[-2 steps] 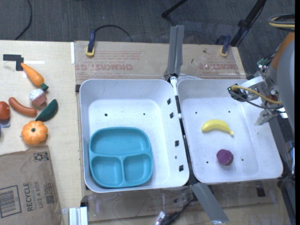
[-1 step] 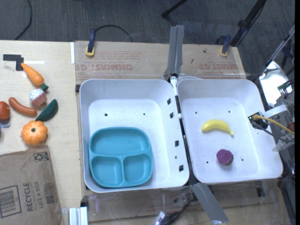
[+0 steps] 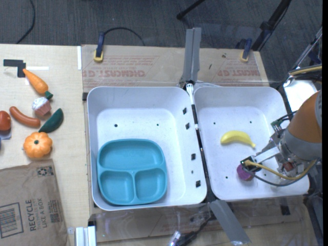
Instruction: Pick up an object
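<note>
The grey arm's gripper [image 3: 285, 160] is hanging low in the right white bin [image 3: 225, 106], and I cannot tell whether it is parted or closed. A small round purple object [image 3: 245, 172] is lying just beside it, with a yellow plastic banana [image 3: 237, 138] near. The left white bin [image 3: 133, 99] is holding a teal divided plastic tray [image 3: 132, 170].

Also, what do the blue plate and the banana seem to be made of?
The blue plate is probably moulded plastic with a matte finish: uniform colour, rounded compartment ridges. The banana is likely a plastic or rubber toy: even yellow, smooth skin, no spots.
</note>
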